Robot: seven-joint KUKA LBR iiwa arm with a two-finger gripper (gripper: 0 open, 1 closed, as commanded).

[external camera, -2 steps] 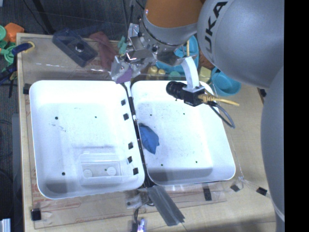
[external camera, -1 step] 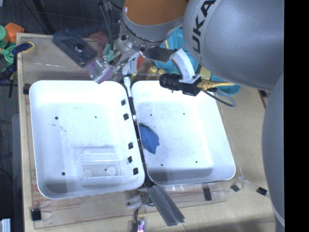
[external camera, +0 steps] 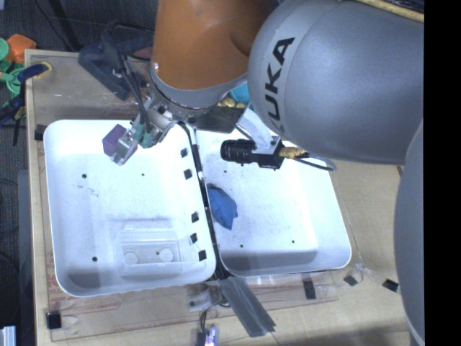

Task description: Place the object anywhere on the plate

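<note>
Gripper [external camera: 132, 140] hovering over the far part of the left bin [external camera: 55, 193], with the purple piece [external camera: 113, 141] sitting right against its tip on the side away from the arm. You are not seeing clearly how far the gripper is open, nor whether it is actually gripping the piece. The plate [external camera: 148, 245], a faint clear shape, is lying well nearer the camera than the gripper, in the same bin. The main risk you are facing is a loose or one-sided hold letting the piece drop short of the plate on the way. Room is opening generously between gripper and plate across bare bin floor. The far rim is lying close behind the gripper, and the raised seam [external camera: 196, 193] between the bins is running just on its arm side. A blue lump [external camera: 222, 207] is resting beyond that seam, apart from the route.
</note>
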